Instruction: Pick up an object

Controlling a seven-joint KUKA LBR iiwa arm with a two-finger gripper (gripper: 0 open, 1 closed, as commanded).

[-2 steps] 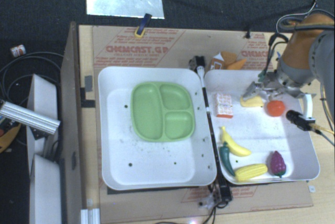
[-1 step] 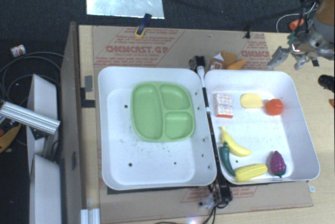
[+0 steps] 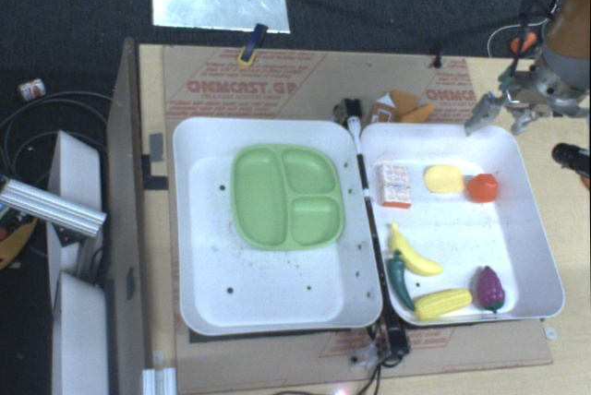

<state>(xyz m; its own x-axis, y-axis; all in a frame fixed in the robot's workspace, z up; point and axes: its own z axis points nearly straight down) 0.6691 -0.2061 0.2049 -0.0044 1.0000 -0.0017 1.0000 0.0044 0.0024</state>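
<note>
The right bin holds, nearest, a corn cob and purple grapes, then a green pepper and banana, and farther back a small carton, lemon and tomato. The left bin holds a green divided plate. Beyond the right bin's far corner, the gripper hangs with fingers spread wide, holding nothing.

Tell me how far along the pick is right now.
Nothing looks picked yet. The gripper hangs over the right bin's far rim with nothing between its fingers. The toy tomato, lemon, banana, corn, grapes and small box all lie in that bin. Descending, grasping and lifting remain.
</note>
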